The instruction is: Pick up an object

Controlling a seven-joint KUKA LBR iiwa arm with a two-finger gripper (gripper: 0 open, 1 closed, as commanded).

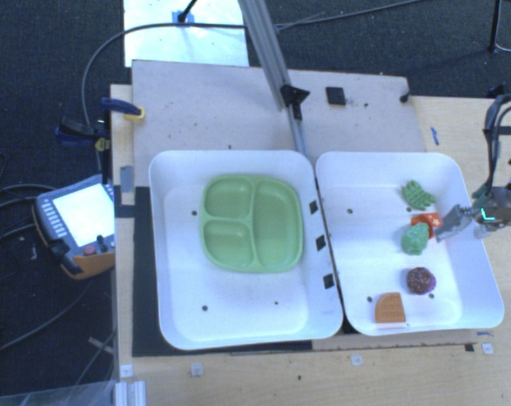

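The right bin (357, 184) holds two green pieces (417, 195), a small orange-red piece (425, 222) (gripper (453, 222) just beside it), a dark round piece (421, 280) and a tan wedge (390, 308); beside it, the left bin (175, 311) holds a green divided plate (253, 223).

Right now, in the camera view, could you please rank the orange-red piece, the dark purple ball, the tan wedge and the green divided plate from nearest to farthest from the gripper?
Measured from the gripper, at the right bin's right side:
1. Orange-red piece, just left of it.
2. Dark purple ball, below, toward the bin's front.
3. Tan wedge, front of the right bin.
4. Green divided plate, in the left bin.
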